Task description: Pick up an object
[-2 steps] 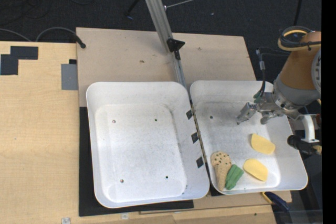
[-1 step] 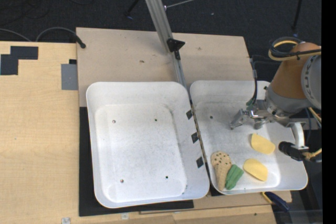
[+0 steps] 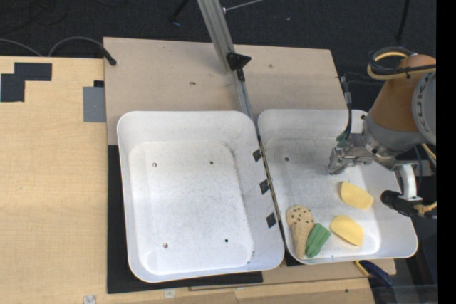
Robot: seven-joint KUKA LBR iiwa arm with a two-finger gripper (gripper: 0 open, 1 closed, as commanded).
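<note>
The right bin (image 3: 306, 132) holds two yellow lemon-like pieces: one (image 3: 355, 196) at mid right and another (image 3: 347, 229) near the front. A tan waffle cone piece (image 3: 300, 221) and a green pod (image 3: 317, 240) lie at the bin's front left. My gripper (image 3: 343, 157) reaches in from the right and hovers low over the bin's right middle, just behind the upper yellow piece. I see nothing between its fingers.
The left bin (image 3: 135, 132) sits beside the right one, with black clips (image 3: 265, 186) along the shared rim. A slanted aluminium rail (image 3: 214, 18) rises behind the bins. The orange-banded wrist (image 3: 395, 107) looms over the right bin's right edge.
</note>
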